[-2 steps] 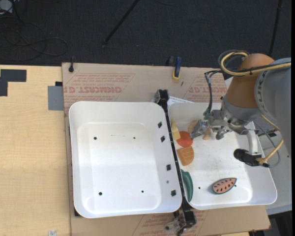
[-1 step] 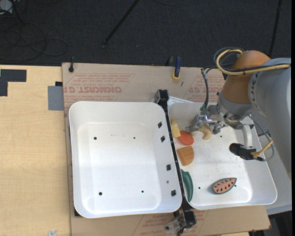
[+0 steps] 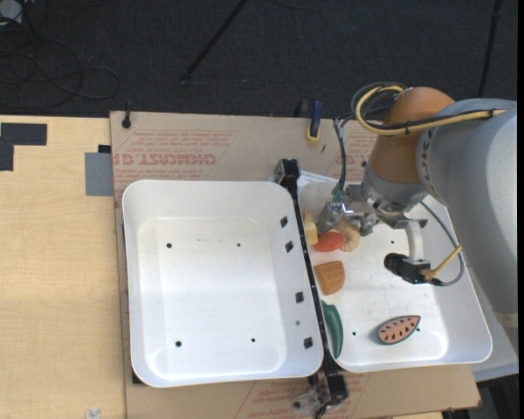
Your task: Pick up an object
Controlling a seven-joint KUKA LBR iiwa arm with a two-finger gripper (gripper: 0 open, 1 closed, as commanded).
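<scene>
Item: picking cell, one arm, viewed from above at a slant. Bench fitted with two shallow white plastic bins set edge to edge; the left bin (image 3: 148,234) has bare floor showing small dark holes, and the right bin (image 3: 454,343) carries the stock. Contents of the right bin, all crowded toward the shared divider, where loose pieces would tend to gather: one red rounded toy piece, tomato-like (image 3: 329,241); one pale yellow lump (image 3: 310,230) just beside it against the wall; one beige rounded piece (image 3: 351,239) touching the red one on its other side; one orange-brown wedge, bread-like (image 3: 330,276), just below the cluster; one dark green elongated piece (image 3: 334,328) lying along the divider; one pink slice with dark seeds, watermelon-like (image 3: 396,329), apart from the rest on open floor. Grey arm with orange band enters from the right, wrist bent down over the upper cluster, placing the two-finger gripper (image 3: 348,223) low at the red and beige pieces, likely because that is the densest target. Claw state: cannot be told, the tips being lost against the clutter; nothing is visibly held. Judgement: the pick is at the descent or closing stage, not yet secured.
</scene>
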